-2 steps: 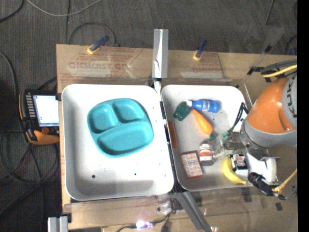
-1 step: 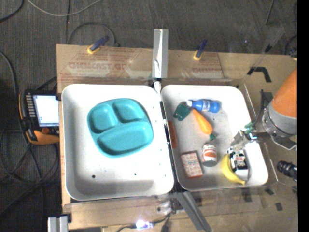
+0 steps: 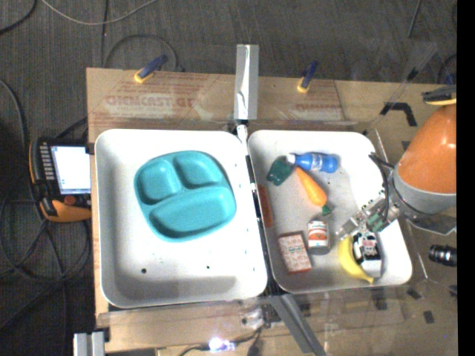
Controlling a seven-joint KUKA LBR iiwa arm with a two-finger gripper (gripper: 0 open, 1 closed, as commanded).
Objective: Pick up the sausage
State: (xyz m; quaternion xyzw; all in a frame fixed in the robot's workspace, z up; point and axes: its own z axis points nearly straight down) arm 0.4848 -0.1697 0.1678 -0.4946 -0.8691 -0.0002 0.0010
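Observation:
A thin reddish-brown sausage (image 3: 262, 203) lies along the left wall of the right bin (image 3: 338, 141). My gripper (image 3: 365, 222) hangs low over the right side of that bin, well to the right of the sausage. It is just above a yellow banana (image 3: 349, 259) and right of a small red-and-white can (image 3: 318, 235). I see nothing held in it.
In the right bin also lie a blue bottle (image 3: 315, 162), a teal cup (image 3: 280, 170), an orange carrot (image 3: 313, 188) and a reddish box (image 3: 294, 251). The left bin (image 3: 119, 273) holds a teal sectioned plate (image 3: 185, 193). A divider bar (image 3: 245, 87) stands behind the bins.

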